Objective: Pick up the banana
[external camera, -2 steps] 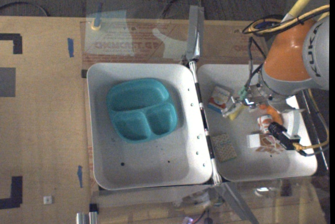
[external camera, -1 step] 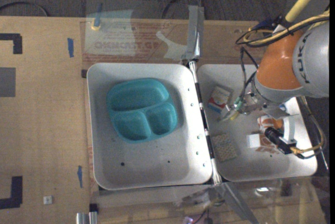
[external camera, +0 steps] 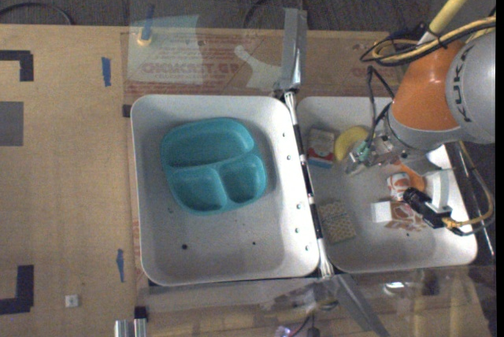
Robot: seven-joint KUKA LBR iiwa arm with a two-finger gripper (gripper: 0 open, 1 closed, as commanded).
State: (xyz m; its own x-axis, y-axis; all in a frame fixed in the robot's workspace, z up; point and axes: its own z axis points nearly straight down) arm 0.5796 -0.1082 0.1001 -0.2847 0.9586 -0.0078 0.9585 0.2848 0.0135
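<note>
1. The left bin (external camera: 213, 257) holds a teal divided tray (external camera: 214, 164) at its centre.
2. The right bin (external camera: 370, 253) sits under the arm (external camera: 441, 91), which enters from three o'clock.
3. The gripper (external camera: 364, 161) hangs just beside the banana; whether it is open or closed cannot be told.
4. The banana (external camera: 348, 142) lies at the right bin's eleven o'clock.
5. A tan sponge (external camera: 338, 220) lies at seven o'clock.

Grey arm, orange-banded wrist (external camera: 421, 95) bent low, claw (external camera: 361, 160) pointing left.
</note>
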